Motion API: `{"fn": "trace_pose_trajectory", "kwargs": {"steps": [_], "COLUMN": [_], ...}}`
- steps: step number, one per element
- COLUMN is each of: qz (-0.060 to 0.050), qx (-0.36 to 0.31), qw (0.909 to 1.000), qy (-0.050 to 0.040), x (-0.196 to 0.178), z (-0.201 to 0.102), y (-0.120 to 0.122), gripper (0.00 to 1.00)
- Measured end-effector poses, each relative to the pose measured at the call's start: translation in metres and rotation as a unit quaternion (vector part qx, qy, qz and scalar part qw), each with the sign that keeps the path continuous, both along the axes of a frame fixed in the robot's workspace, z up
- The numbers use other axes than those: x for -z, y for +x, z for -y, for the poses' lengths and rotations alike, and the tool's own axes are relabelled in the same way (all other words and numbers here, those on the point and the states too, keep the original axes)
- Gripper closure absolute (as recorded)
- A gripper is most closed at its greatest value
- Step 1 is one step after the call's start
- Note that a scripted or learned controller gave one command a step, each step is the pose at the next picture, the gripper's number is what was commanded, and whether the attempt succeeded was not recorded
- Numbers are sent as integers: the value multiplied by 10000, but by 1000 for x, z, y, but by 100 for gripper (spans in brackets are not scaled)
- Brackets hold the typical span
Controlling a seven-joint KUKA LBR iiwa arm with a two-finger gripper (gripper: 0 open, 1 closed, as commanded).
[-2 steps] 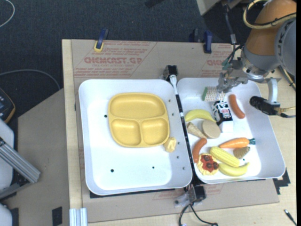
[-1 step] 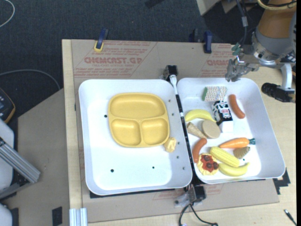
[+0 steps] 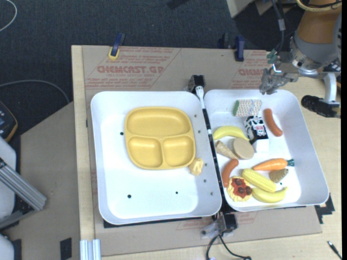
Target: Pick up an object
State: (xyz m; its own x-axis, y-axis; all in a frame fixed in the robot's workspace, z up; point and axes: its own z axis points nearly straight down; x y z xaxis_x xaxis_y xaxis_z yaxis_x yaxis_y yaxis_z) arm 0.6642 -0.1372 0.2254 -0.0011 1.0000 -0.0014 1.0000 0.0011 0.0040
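Observation:
My gripper [image 3: 268, 86] hangs above the far edge of the right bin [image 3: 309, 145], with nothing visible between its fingers. Below it in the bin lie a waffle-patterned piece [image 3: 248, 106], a red sausage [image 3: 272, 122], a black-and-white carton [image 3: 255, 127], a banana [image 3: 230, 132], a tan bread slice [image 3: 242, 148], another sausage [image 3: 229, 170], a carrot [image 3: 270, 164], a corn cob [image 3: 259, 180], a second banana [image 3: 269, 195] and a pizza slice [image 3: 239, 189].
The left bin [image 3: 108, 172] holds a yellow divided tray [image 3: 159, 136] and a small yellow piece [image 3: 196, 167] by its right wall. Clamps [image 3: 114, 49] sit at the bench's far edge. The arm's orange band is at the upper right.

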Motion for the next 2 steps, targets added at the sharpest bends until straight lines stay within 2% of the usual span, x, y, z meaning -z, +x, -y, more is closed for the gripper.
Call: {"fn": "trace_pose_trajectory", "kwargs": {"steps": [1, 2], "qz": [1, -33], "qx": [-19, -21], "qw": [10000, 10000], "qy": [7, 19], "x": [-1, 9], "z": [-48, -97], "y": [10, 2], "gripper": [100, 100]}}
